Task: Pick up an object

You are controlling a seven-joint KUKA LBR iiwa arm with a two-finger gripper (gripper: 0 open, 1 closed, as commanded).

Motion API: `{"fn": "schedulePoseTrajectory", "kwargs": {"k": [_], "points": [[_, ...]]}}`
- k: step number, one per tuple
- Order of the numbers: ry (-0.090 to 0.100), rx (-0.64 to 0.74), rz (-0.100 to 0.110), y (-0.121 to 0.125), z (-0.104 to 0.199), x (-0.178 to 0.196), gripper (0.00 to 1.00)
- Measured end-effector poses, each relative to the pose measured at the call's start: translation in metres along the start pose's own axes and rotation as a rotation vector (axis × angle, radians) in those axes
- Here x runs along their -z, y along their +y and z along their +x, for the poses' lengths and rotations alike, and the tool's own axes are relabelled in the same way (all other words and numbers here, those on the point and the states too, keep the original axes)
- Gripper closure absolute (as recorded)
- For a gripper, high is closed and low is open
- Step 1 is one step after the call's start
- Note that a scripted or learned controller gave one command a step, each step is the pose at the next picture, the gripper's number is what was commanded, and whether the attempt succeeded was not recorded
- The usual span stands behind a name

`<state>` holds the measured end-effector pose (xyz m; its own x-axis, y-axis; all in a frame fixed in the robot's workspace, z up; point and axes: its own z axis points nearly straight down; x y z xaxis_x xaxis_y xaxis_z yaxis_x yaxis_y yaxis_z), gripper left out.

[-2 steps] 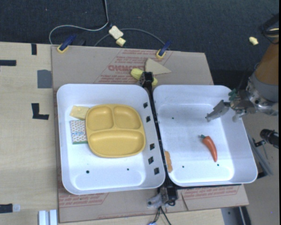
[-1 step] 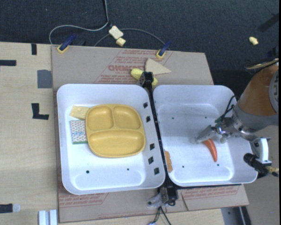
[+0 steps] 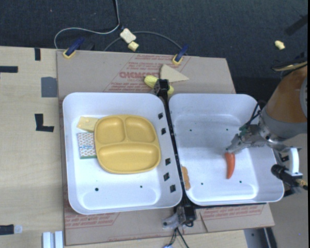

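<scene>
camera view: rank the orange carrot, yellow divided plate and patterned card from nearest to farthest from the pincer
From the pincer in the right bin:
1. Orange carrot, right bin, just below the pincer.
2. Yellow divided plate, left bin, across the divider.
3. Patterned card, left bin, at the plate's far left edge.

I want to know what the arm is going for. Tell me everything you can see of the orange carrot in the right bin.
The carrot is small, orange and smooth, like a plastic toy, and tapers toward its lower end. It lies nearly upright in the view on the floor of the right bin, toward its right side. The gripper sits right at its upper end; whether it touches is unclear.
</scene>
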<state>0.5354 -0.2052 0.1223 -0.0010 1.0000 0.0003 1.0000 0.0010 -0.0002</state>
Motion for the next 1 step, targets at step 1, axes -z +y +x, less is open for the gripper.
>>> {"fn": "schedulePoseTrajectory", "kwargs": {"k": [1], "points": [[0.001,0.000,0.002,-0.0007,0.0000,-0.0011,0.00]]}}
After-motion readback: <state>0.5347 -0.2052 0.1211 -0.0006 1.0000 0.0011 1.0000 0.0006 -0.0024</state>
